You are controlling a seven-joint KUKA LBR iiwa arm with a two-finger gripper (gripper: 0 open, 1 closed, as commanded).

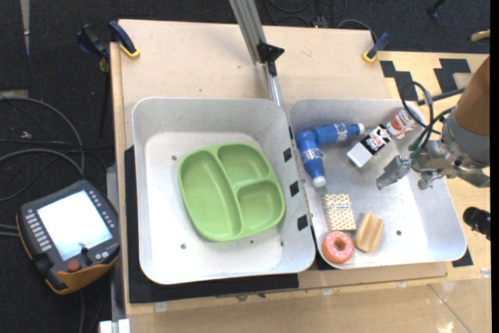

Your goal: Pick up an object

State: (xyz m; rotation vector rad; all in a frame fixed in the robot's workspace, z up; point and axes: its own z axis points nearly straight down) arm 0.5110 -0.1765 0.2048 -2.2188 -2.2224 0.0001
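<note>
Above the right white bin (437, 242), the grey two-finger gripper (405, 177) hovers with fingers apart, holding nothing. Nearest lies a small white-and-black box (368, 147), up-left of it. Judged: approach step; next, line up and descend.

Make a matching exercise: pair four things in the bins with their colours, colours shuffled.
Things:
1. divided plate
2. doughnut
3. bottle
4. bread roll

Colours:
A. blue
B. tan
C. green
D. pink

Pairs: 1-C, 2-D, 3-A, 4-B
</note>
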